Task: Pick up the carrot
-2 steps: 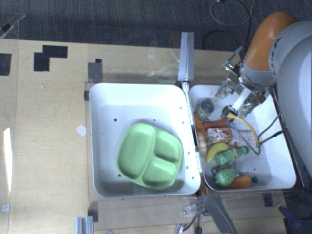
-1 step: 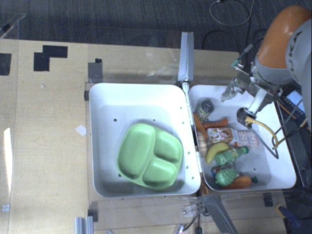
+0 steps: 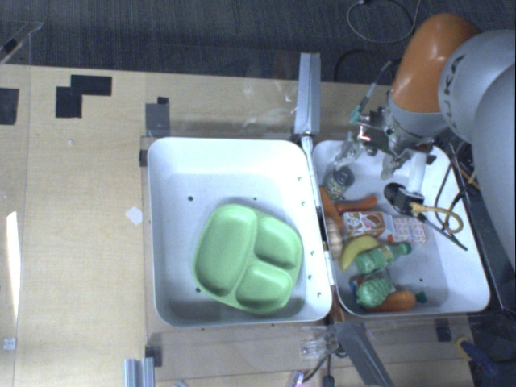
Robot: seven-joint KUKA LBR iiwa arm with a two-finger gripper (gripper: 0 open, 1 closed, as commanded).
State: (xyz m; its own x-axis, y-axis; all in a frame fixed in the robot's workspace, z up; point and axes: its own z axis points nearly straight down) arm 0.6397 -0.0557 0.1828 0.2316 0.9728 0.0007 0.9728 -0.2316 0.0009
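Along the near wall of the right bin (image 3: 477,295), the carrot (image 3: 399,301) is lying with its long axis running left to right, its green top (image 3: 372,293) pointing left. Just beyond it, a green bottle (image 3: 380,258), a banana (image 3: 355,249) and a printed packet (image 3: 385,226) are crowding the middle; the packet's print is too small to read. At the far end the gripper (image 3: 371,161) is hovering, jaws spread and holding nothing, so the carrot is sitting well nearward of them.
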